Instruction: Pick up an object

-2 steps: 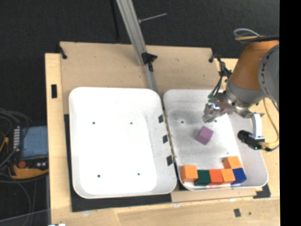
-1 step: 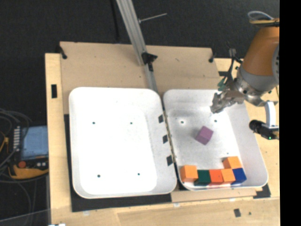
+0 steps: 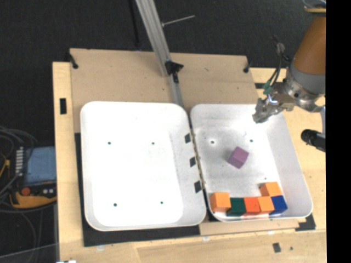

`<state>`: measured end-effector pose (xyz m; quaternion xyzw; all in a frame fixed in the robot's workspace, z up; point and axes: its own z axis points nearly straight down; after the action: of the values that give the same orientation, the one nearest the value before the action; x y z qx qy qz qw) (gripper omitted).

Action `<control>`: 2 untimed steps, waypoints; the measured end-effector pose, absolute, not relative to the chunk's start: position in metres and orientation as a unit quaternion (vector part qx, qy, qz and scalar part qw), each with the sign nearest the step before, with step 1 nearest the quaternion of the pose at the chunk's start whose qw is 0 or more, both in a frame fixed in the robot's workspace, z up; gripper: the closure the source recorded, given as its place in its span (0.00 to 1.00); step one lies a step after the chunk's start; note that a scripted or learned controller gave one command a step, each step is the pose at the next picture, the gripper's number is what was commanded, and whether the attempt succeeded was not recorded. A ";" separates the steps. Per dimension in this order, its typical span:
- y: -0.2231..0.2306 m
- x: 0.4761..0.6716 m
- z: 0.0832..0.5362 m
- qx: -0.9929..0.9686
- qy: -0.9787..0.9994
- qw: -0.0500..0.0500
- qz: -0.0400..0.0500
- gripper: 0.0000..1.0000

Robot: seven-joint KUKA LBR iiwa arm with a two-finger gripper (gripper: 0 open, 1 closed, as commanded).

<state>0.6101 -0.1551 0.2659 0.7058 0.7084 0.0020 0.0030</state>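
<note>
Two white bins lie side by side; the right bin [image 3: 290, 147] holds a purple block [image 3: 238, 157] near its centre. At about one o'clock from it hangs the gripper [image 3: 264, 115], whose opening I cannot tell. Several coloured blocks [image 3: 249, 203] line the bin's six o'clock edge.

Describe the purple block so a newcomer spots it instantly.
Take the right bin, the one that has blocks in it. The purple block lies alone near its middle, tilted, apart from the row of orange, green and blue blocks along the near wall. It is the only purple one.
</note>
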 end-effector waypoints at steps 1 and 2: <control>-0.098 0.623 0.256 0.705 0.709 0.000 0.000 1.00; -0.045 0.620 0.246 0.705 0.709 0.000 -0.001 1.00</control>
<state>0.6203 -0.0447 0.2462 0.7052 0.7090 -0.0005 -0.0004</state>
